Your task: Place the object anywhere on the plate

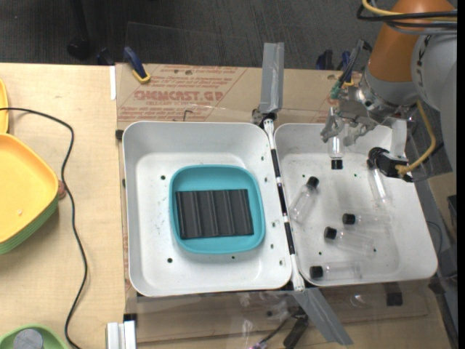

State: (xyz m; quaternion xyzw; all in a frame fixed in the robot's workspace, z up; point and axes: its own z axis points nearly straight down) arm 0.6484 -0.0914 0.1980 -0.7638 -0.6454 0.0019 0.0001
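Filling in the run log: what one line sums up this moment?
gripper above right bin | clear vial hanging at gripper, grasp unclear | teal plate in left bin | placement not done

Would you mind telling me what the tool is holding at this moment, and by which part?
The tool holds a clear vial by its upper end; its black cap hangs downward over the right bin.

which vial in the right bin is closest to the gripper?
The clear vial by the bin's right wall, just below the gripper; the other vials lie lower, toward the bin's middle and bottom.
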